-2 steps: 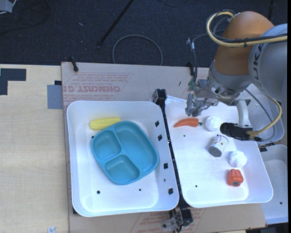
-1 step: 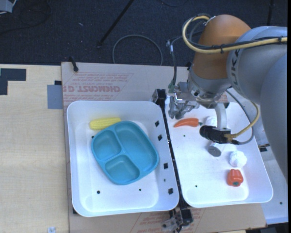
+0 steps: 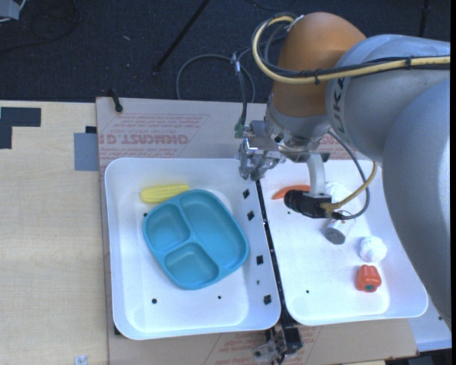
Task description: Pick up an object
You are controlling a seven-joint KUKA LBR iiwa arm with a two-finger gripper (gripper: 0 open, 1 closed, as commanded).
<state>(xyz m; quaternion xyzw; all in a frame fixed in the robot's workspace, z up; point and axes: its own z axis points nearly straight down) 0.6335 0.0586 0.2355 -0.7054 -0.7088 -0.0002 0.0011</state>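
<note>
An orange piece [image 3: 289, 192] lies just right of our tool [image 3: 251, 169], which we cannot judge as apart or together.

The grey arm [image 3: 410, 128] covers the far rim and right side of the right-hand shallow white bin [image 3: 319, 284] and runs off the picture's edge. A thin orange pointed piece [image 3: 286, 193] is hidden but for its left tip behind the robot's hardware, and a small white lump [image 3: 334, 192] is half covered. The dark end effector [image 3: 252, 160] is too shadowed to read.
</note>
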